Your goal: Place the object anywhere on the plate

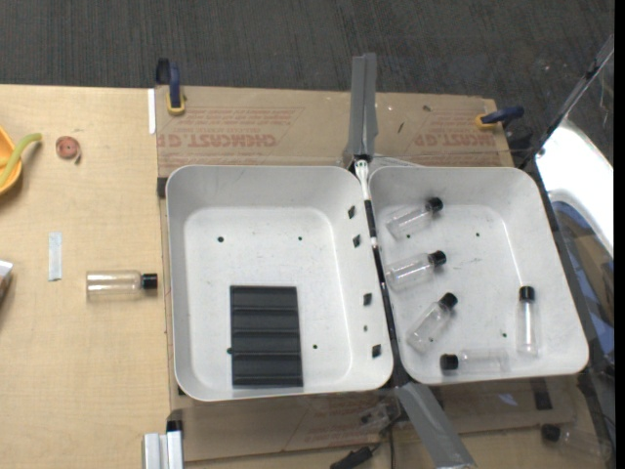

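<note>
From the camera above the table (88,379), two shallow white bins sit side by side on a sheet of cardboard (264,130).

The task looks unstarted. The plate (265,336), a black ridged rectangle, lies flat in the left bin (179,262) at about 6 o'clock, with nothing resting on it. Picking an object, carrying it across and setting it down are all left to do. I cannot tell whether the pincer is released or clenched.

Apart from the plate, the left bin shows only its bare floor with a few small dark holes.

The right bin (564,291) holds five clear vials with black caps, all lying on their sides and apart from one another. One vial (415,215) lies at 11 o'clock. A second (415,269) lies at 9 o'clock, near the wall between the bins. A third (432,320) lies at 7 o'clock, slanted. A fourth (474,362) lies along the near wall at 6 o'clock. A fifth (527,318) lies at 4 o'clock, cap pointing to 12. The object to be placed is presumably one of these; which one I cannot say.

Outside the bins, at 9 o'clock from the left bin, a sixth vial (119,282) lies on the wooden table.
</note>
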{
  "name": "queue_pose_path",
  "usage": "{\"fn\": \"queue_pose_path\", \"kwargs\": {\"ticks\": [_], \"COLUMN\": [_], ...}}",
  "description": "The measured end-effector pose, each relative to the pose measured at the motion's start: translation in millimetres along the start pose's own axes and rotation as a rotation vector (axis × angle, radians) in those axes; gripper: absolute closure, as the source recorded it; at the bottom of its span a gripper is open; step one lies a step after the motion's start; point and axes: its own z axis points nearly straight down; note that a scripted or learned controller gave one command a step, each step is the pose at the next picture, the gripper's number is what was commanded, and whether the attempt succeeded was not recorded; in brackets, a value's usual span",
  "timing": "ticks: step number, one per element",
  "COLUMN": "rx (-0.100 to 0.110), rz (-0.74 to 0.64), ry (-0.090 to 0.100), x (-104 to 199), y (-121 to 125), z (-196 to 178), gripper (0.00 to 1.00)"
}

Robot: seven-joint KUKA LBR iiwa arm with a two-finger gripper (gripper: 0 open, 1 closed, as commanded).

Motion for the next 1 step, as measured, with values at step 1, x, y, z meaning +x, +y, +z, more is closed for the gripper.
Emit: {"fn": "queue_pose_path", "kwargs": {"ticks": [1], "rx": [0.001], "rz": [0.091], "ry": [-0.001], "x": [86.2], "y": [-58.9], "z": [84.6], "gripper": [0.00]}}
